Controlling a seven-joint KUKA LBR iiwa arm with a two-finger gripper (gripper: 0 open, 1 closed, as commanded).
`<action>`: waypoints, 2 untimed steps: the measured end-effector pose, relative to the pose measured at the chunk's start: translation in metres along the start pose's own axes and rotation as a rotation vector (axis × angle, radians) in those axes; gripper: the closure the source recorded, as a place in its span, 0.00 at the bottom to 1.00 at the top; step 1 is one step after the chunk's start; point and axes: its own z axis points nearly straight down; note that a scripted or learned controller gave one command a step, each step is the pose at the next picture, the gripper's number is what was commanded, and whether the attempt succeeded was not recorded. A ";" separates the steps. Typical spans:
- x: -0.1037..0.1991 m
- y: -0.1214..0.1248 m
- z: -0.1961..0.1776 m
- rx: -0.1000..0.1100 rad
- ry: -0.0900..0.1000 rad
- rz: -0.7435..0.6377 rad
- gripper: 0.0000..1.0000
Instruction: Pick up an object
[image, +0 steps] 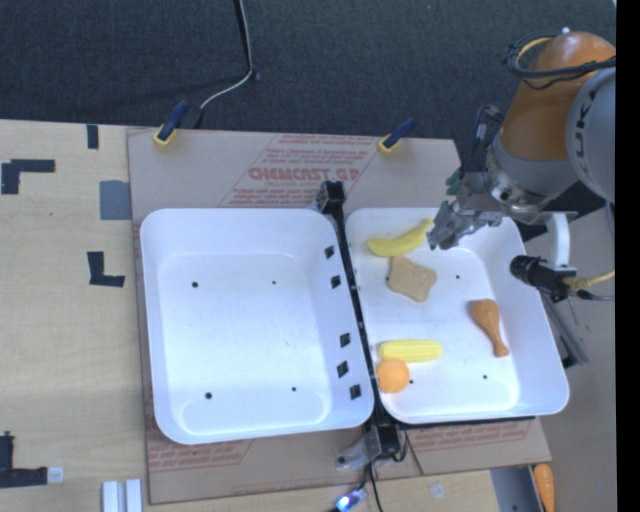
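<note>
The right bin (520, 390) holds a yellow banana (397, 242) near its far edge, a tan slice of bread (411, 279) below it, a brown chicken drumstick (489, 325) at the right, a yellow corn cob (410, 350) and an orange ball (393, 376) near the front left corner. My gripper (443, 236) hangs over the bin's far edge, just right of the banana's tip and above the bread. Nothing shows between its fingers.
The left bin (240, 320) lies beside the right one, with a black divider (343, 300) running between them. Both stand on a cardboard sheet (290, 170) held by two clamps. A black cable (240, 60) trails off at the back.
</note>
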 end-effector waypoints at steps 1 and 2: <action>0.001 0.000 -0.009 0.000 0.000 -0.001 1.00; 0.001 0.001 -0.019 0.001 0.001 -0.002 1.00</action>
